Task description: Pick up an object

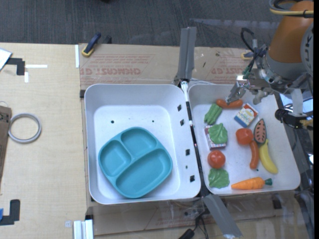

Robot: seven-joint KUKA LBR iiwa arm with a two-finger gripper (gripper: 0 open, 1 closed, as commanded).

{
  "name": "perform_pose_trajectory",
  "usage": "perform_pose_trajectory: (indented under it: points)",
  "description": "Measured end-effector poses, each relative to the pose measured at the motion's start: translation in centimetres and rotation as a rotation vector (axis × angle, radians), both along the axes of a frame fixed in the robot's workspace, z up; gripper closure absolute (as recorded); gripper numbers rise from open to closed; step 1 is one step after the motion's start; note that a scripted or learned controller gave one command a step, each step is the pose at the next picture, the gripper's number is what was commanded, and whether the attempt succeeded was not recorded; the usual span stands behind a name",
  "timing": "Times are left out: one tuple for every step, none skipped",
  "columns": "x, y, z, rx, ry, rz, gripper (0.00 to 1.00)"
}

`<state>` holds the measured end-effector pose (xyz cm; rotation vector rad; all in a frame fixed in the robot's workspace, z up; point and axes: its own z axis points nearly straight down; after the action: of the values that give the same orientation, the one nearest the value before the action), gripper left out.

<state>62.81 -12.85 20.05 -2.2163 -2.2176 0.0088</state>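
Over the far rim of the right-hand shallow white bin [288, 148] my grey arm with its orange band [291, 31] reaches in from three o'clock, wrist bent down toward the bin's twelve o'clock corner. My gripper [239, 93] hangs just above a small orange carrot-shaped toy [230, 103] lying near that far wall; the fingers [236, 91] look slightly parted, with nothing between them, and I cannot tell whether a tip touches the toy. The toy is short, orange-red, lying flat, its left end touching a green plastic pepper [213, 113] at its seven o'clock. At four o'clock from my fingers sits a small white and blue carton [246, 116], tilted. Below it lie a red tomato [243, 136], a watermelon slice [259, 131], a yellow banana [267, 158] and a long orange chilli shape [254, 156], close together. Toward the bin's middle are a leafy green piece on a white block [217, 135], a second red tomato [216, 158], a green lettuce leaf [219, 178], and at six o'clock a larger orange carrot with green top [249, 183]. At nine o'clock, the left-hand white bin [99, 103] holds a teal divided plate [135, 162].
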Motion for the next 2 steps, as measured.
perform_pose_trajectory:
  points:
    - [0.0,0.0,0.0,0.000,0.000,0.000,0.00]
    - [3.0,0.6,-3.2,-0.002,-0.002,-0.084,0.00]
